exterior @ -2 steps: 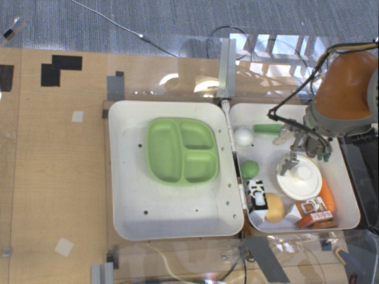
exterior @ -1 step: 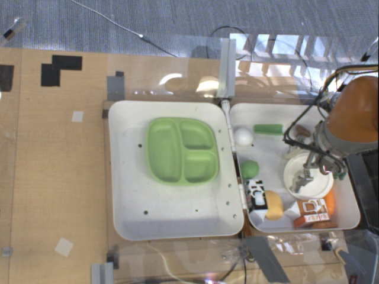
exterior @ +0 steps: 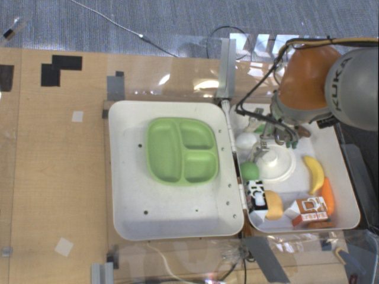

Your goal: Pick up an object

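The end effector [exterior: 277,139], its state impossible to tell, hangs just above the white cup [exterior: 273,163], the banana [exterior: 314,173] lying to the cup's right.

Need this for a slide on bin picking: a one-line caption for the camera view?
KUKA arm's gripper hovers over the cluttered right bin; a green divided plate fills the left bin.

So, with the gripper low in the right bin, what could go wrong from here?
1. The gripper hangs over a crowded corner: a white round cup, a white ball and a green ball lie close together, so the fingers may push one instead of catching it.
2. The yellow banana and orange carrot lie side by side; a grasp there may disturb both.
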You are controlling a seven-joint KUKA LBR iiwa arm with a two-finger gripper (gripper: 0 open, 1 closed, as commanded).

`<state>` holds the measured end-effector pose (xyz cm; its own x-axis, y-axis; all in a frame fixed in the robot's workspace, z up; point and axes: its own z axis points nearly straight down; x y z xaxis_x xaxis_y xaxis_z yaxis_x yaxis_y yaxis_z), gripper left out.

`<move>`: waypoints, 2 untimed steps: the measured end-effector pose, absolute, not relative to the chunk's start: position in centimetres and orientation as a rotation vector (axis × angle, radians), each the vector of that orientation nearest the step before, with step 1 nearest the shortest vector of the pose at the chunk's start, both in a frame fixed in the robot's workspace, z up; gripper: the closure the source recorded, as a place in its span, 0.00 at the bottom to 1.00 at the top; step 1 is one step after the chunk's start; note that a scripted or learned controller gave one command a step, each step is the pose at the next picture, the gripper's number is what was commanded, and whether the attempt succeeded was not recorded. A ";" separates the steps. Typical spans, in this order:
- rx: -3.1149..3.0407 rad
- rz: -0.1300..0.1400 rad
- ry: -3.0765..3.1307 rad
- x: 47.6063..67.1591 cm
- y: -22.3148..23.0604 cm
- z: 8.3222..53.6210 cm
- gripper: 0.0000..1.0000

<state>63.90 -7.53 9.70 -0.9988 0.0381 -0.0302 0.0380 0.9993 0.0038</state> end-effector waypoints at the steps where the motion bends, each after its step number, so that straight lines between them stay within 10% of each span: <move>1: 0.354 0.004 3.093 59.3 -11.2 9.7 0.00; 2: 0.331 -0.003 3.098 57.0 -17.1 9.6 0.00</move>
